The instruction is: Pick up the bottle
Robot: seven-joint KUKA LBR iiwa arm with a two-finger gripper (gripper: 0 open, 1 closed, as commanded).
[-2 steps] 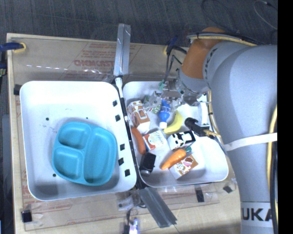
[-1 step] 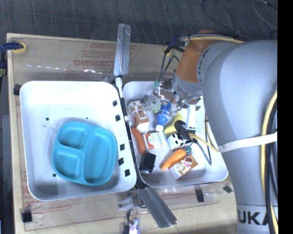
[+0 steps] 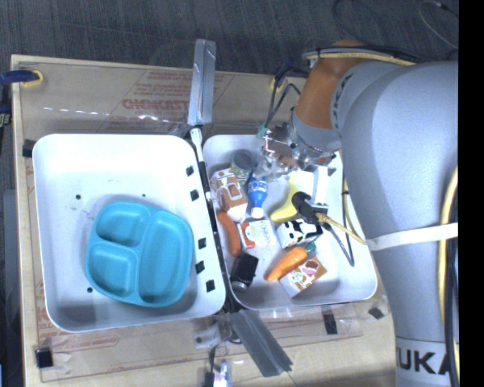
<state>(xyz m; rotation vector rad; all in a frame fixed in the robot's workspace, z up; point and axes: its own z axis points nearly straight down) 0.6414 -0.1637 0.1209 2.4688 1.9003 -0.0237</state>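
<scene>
Over the right bin (image 3: 363, 285) we see the gripper (image 3: 268, 164) hanging just above the bottle (image 3: 256, 196). We cannot tell how wide the claw is. We see the small bottle with a blue label near the bin's middle, beside a carrot (image 3: 286, 262). A blue tray (image 3: 141, 252) sits in the left bin (image 3: 64, 168).

Glossy white plastic bins (image 3: 105, 147); matt blue tray (image 3: 141, 252) — smooth plastic, probably; bare wooden bench (image 3: 89, 87).
</scene>
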